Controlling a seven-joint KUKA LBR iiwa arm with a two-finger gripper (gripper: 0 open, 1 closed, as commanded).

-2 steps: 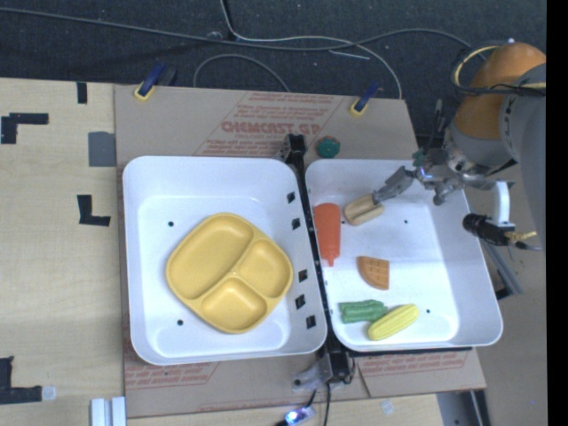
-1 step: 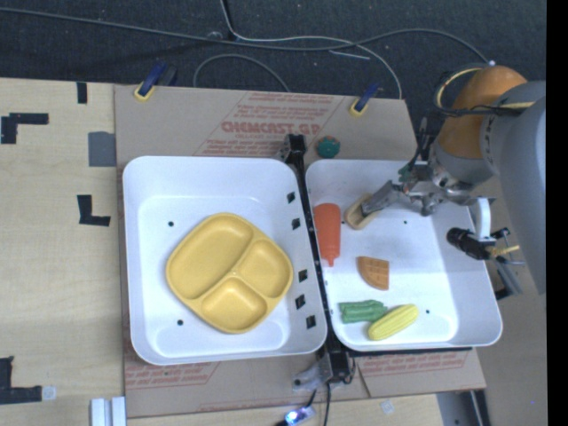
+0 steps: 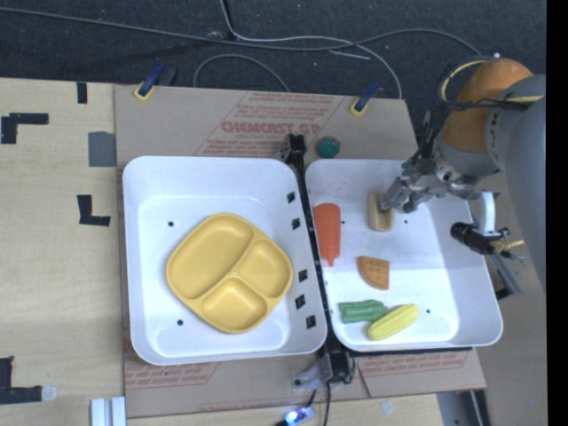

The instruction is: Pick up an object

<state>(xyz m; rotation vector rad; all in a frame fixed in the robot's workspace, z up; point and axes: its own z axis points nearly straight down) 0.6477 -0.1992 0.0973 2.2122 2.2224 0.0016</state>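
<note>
A brown cardboard sheet covers the pale wooden table. In the right white bin, at twelve o'clock, the gripper touches a tan block; grip state unclear.

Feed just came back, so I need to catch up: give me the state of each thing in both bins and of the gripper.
gripper: low in the right bin, at the tan block
tan block: lying near the bin's top, under the gripper
carrot: lying along the left wall
waffle wedge: flat, mid-bin, untouched
green pod: lying beside the corn
corn: lying near the front wall
yellow plate: upright, flat in the left bin
</note>
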